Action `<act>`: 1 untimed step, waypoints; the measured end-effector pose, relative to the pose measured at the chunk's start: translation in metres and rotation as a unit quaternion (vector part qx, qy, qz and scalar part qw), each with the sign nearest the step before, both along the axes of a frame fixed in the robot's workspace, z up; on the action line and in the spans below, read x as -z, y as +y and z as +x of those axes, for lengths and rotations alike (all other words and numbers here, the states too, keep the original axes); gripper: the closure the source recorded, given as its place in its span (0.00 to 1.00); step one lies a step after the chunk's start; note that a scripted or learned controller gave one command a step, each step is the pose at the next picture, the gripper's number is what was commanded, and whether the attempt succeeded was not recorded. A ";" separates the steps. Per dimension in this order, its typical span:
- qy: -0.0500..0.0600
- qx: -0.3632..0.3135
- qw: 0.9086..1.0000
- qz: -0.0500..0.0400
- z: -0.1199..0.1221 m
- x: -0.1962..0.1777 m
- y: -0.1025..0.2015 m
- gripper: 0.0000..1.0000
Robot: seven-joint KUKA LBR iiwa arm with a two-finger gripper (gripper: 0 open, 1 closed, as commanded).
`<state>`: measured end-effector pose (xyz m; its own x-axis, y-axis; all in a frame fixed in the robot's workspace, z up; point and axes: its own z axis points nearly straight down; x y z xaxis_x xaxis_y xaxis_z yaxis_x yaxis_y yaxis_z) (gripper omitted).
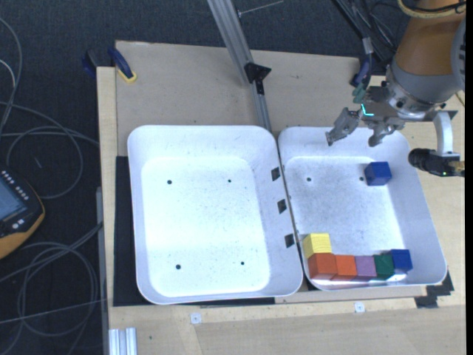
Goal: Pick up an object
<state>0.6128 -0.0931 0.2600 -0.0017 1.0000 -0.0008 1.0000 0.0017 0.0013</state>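
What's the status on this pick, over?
Gripper open, above right bin's far edge, holding nothing. Blue block lies loose nearby. Nothing blocking it.

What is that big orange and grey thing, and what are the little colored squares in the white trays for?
That is a robot arm, reaching in from the right. At its end is a gripper with two fingers, spread open and holding nothing. The picture comes from one camera fixed above the bench, looking down at a slant. Two shallow white bins sit side by side: the left bin and the right bin. In the right bin, a blue cube lies alone near the gripper. Along the near edge sit a yellow block, an orange block, a second orange block, a purple block, a green block and another blue block. The robot's job is to pick one up.
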 end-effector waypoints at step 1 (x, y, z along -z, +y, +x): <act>-0.004 -0.003 1.000 0.001 0.050 -0.041 0.045 0.00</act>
